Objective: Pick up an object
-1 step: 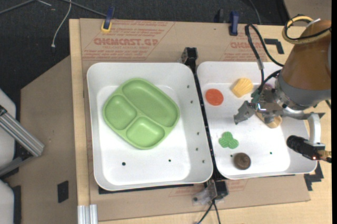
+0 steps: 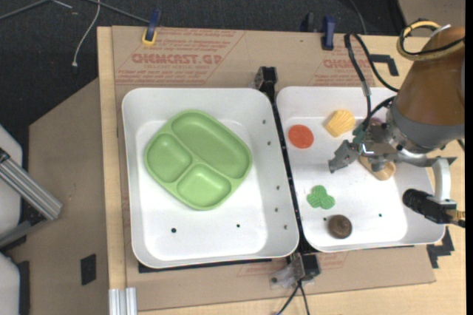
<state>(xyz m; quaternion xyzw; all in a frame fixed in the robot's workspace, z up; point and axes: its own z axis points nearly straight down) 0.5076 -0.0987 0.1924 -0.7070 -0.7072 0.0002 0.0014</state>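
Candidate objects are all located in the right bin [image 2: 384, 232]: an orange disc [image 2: 300, 136] near the inner wall, a yellow ridged piece [image 2: 340, 122] just beside it toward the back, a green leafy piece [image 2: 321, 197] and a brown round piece [image 2: 340, 225] at the front, and a tan piece [image 2: 382, 171] partly covered by the arm's wrist. The left bin [image 2: 148, 232] is occupied by a green divided tray [image 2: 197, 157], which is judged too wide and flat for a two-finger grasp.

The gripper [image 2: 344, 157] is positioned over the middle of the right bin, between the yellow ridged piece and the green leafy piece. Nothing is seen between its fingers; whether they are spread or closed cannot be told at this resolution.

For a sound pick, a single object should be selected and the gripper centred above it before descent. The orange disc and the yellow ridged piece lie nearest. Descent should be made vertically, with the fingers straddling the narrower dimension. Contact with the bin wall should be avoided. Closure should be completed before lifting.
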